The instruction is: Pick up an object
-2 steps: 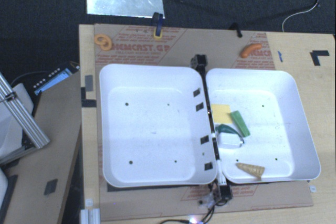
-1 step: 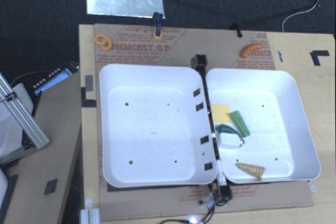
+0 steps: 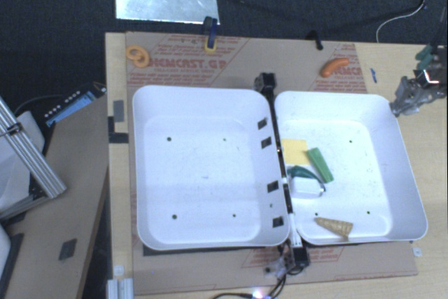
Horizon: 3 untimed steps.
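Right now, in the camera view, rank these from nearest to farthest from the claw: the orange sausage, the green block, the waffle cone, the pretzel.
From the claw at the right edge:
1. Orange sausage, on the board behind the right bin.
2. Green block, in the right bin beside the yellow square.
3. Waffle cone, at the right bin's front.
4. Pretzel, at the board's far left corner.

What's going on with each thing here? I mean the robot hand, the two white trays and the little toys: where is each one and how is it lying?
gripper: beyond the right bin's far right corner, over the bench.
left bin: flat on the bench.
right bin: flat, holds the toys.
yellow square: lying flat by the divider.
green block: lying at a slant beside the yellow square.
cone: on its side near the front wall.
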Tool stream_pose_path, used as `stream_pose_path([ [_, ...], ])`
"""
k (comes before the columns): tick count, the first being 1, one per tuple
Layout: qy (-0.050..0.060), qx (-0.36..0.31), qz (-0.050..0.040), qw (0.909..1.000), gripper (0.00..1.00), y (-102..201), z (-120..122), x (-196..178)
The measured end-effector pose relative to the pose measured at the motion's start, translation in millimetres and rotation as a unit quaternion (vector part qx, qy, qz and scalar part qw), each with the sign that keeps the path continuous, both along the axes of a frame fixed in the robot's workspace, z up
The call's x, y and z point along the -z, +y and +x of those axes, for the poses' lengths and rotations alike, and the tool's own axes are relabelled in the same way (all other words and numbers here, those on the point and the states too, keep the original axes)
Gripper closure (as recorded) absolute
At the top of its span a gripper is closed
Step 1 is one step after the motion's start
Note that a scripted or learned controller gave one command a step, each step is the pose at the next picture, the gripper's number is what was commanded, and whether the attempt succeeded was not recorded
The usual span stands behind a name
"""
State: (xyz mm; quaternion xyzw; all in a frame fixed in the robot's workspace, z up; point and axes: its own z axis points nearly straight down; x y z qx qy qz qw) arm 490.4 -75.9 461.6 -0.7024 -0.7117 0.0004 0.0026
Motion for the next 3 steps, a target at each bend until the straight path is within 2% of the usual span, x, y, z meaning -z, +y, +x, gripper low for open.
stream_pose_path([
  [1, -0.004, 0.009, -0.0032, 0.9999, 1.00, -67.3, 0.1, -10.9],
  [2, -0.007, 0.009, -0.0046, 0.9999, 1.00, -134.9, -4.6, -67.3],
  [3, 0.000, 0.002, -0.0003, 1.0000, 1.00, -78.3, -3.5, 14.6],
])
